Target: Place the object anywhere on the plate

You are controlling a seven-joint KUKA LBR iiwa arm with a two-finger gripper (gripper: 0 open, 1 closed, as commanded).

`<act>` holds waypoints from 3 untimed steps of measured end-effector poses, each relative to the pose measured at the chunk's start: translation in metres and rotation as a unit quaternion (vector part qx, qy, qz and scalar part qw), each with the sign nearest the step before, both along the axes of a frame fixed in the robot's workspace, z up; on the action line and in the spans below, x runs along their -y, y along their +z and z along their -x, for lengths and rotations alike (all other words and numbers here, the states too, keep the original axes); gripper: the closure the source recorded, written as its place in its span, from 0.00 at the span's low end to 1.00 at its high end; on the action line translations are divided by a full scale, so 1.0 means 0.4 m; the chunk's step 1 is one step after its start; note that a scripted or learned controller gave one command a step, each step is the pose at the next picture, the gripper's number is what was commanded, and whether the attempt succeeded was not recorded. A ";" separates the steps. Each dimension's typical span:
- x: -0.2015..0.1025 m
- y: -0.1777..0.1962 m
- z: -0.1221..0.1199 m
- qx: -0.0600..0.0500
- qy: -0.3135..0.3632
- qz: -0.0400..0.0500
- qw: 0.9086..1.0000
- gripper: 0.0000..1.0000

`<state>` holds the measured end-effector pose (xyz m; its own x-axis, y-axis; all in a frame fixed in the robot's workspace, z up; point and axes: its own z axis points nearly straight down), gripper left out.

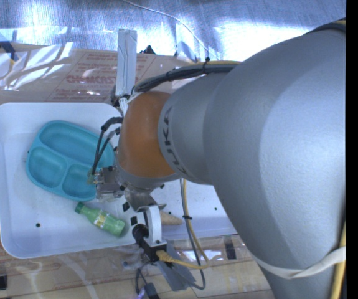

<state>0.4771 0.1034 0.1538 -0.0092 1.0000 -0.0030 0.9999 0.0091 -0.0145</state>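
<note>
The big grey arm (pixel 259 136) hangs over the white bin (pixel 4 185). The blue plate (pixel 54 161) sits inside (the arm hides its right end). The green bottle (pixel 101 218) lies flat on the bin floor just below the plate, so the job is not done yet. Its neck points up-left and its bottom down-right. The claw (pixel 104 180) hangs just above it. Wide or narrow, I cannot tell.

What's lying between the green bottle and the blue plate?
Nothing; the camera view shows only bare white bin floor between the bottle and the plate.
</note>
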 end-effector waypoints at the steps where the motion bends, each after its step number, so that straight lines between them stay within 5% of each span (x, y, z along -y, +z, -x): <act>1: 0.066 0.143 -0.164 0.007 -0.002 -0.001 1.000 1.00; 2: 0.184 0.308 -0.272 0.008 -0.002 -0.001 1.000 1.00; 3: 0.050 0.388 -0.076 0.007 0.001 -0.003 1.000 1.00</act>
<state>0.5076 0.0833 0.3091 -0.0114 0.9999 0.0022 0.9999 0.0114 -0.0005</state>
